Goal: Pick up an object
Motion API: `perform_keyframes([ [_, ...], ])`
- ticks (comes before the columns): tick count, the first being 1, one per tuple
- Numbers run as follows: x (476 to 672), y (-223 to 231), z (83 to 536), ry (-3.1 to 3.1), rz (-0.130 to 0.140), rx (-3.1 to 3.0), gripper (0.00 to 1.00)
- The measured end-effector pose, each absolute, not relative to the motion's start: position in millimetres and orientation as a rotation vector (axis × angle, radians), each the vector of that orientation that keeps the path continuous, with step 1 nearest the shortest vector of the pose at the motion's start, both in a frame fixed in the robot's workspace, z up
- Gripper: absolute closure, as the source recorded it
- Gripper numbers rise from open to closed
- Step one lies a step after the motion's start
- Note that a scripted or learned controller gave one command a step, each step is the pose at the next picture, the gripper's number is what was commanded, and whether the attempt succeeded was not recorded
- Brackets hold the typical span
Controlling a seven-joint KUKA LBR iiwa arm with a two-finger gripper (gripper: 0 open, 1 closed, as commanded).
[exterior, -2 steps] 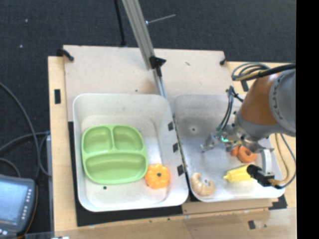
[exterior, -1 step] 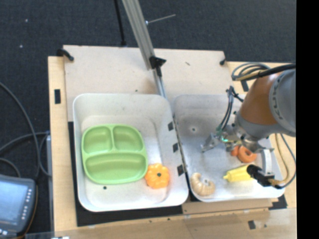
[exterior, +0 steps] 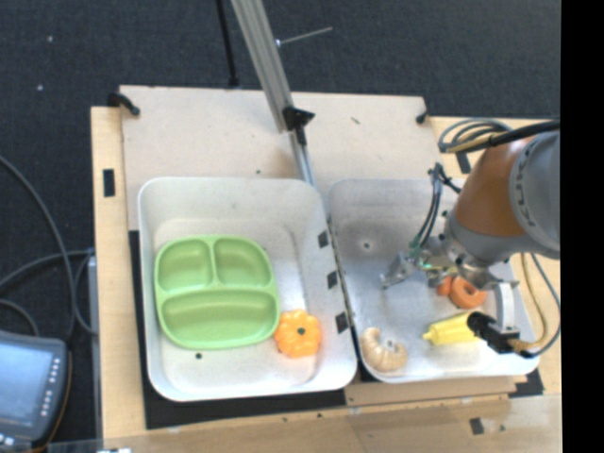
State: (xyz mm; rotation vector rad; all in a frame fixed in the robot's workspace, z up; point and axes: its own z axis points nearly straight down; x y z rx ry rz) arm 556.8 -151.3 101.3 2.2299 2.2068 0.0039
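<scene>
My gripper (exterior: 412, 268) hangs low over the middle of the right bin (exterior: 377, 213), below the arm's orange band (exterior: 486, 196). A small orange toy (exterior: 463, 293) lies just right of the gripper, partly under the wrist. In front of it a yellow toy (exterior: 450, 331) lies on the bin floor. A pale tan shell-shaped piece (exterior: 384, 349) rests at the bin's front left corner. I see nothing held in the gripper.
The left bin (exterior: 236, 189) holds a green divided plate (exterior: 215, 291) and an orange pumpkin toy (exterior: 298, 334) at its front right. A slanted aluminium post (exterior: 266, 55) rises behind the bins. Cables (exterior: 472, 135) loop at the arm's back.
</scene>
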Motion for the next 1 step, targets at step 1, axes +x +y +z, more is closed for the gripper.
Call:
perform_keyframes([
  [1,556.9,-151.3,101.3,2.206,0.004,2.230,0.00],
])
